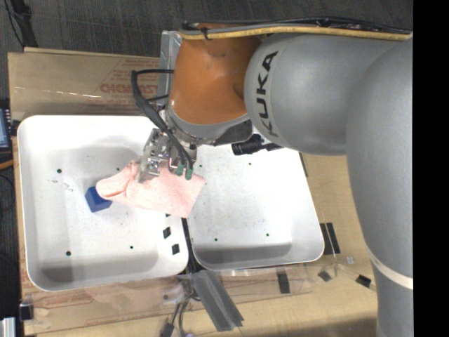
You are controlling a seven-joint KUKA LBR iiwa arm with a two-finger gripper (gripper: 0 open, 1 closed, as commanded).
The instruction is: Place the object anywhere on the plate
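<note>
claw (163,161): over soft pink cloth (158,188), finger state unclear | cloth: draped across left white bin (42,146) edge | small blue block (97,199): touching cloth's left end

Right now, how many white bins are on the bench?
2: the left bin holds a blue block and most of a pink cloth; the right bin sits beside it, partly hidden by the arm.
</note>
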